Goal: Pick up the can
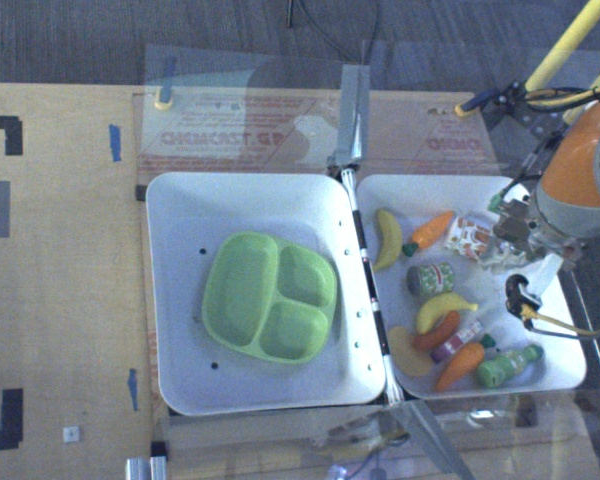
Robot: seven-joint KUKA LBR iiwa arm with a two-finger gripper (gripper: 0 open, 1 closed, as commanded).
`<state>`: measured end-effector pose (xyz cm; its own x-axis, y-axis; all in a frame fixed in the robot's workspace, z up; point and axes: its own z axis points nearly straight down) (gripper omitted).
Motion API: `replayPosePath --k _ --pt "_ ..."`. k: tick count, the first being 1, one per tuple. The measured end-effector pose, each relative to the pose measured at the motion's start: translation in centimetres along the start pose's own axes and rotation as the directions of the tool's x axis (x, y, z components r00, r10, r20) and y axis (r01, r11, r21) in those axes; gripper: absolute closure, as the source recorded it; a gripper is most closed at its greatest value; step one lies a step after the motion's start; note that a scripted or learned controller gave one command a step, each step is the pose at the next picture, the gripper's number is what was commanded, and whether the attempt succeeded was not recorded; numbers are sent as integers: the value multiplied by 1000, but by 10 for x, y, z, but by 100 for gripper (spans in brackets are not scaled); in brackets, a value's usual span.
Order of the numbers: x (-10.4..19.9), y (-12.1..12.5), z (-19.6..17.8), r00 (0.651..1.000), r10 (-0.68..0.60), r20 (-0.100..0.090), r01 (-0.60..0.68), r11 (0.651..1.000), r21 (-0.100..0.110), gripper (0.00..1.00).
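The can (432, 278) is small, with a dark lid and a green and red label. It lies on its side near the middle of the right bin (560, 368). My gripper (507, 236) hangs over the bin's right part, up and to the right of the can and well apart from it. It sits over the right edge of a white and red packet (469, 236). The grey arm with its orange band (580, 168) reaches in from the right.
Around the can lie a banana (387, 238), a carrot (432, 230), a second banana (442, 310), a red bottle (460, 336), another carrot (458, 364) and a green bottle (506, 366). The left bin (180, 218) holds a green divided plate (270, 296).
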<state>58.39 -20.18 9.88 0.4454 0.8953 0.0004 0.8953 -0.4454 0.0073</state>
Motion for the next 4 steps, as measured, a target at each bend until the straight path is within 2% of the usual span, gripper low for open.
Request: replayPosePath --k 1,2,3,4 --pt "0 0 0 1000 0 -1 0 1000 0 0" --pt "73 -58 10 997 79 -2 -79 997 1 0" --pt "-2 -74 -125 924 382 4 -382 924 7 0" --pt "1 -59 -37 985 174 2 -174 985 11 0"
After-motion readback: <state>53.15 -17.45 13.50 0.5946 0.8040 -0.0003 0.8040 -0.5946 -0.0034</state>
